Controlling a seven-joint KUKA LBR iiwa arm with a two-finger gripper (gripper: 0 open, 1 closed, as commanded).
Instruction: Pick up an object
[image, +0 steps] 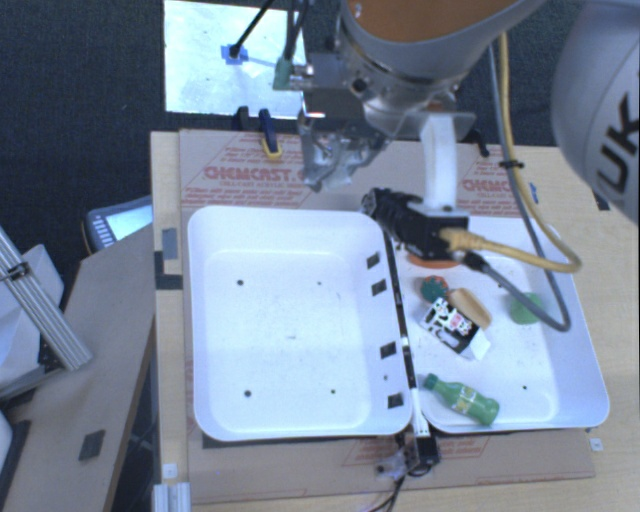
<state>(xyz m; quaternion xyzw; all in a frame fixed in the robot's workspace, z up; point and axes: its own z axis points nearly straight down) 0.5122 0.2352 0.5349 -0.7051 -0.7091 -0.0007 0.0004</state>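
My gripper (335, 168) hangs high over the back rim of the left bin (200, 300), above the cardboard sheet, with nothing visibly in it. The right bin (575, 385) holds the objects. A green bottle (462, 396) lies near its front edge. A black-and-white box (455, 328) sits mid-bin with a tan piece (472, 306) resting against it and a small dark green item (433, 289) just behind. A pale green lump (524, 308) lies further right. An orange object (436, 262) is partly hidden at the back.
The two white bins meet along a black-clipped seam (398, 320). A yellow cable (520, 258) and a grey one loop over the right bin's back half. Blue and yellow clamps (268, 135) stand at the bench's rear edge. A side table (100, 330) sits on the left.
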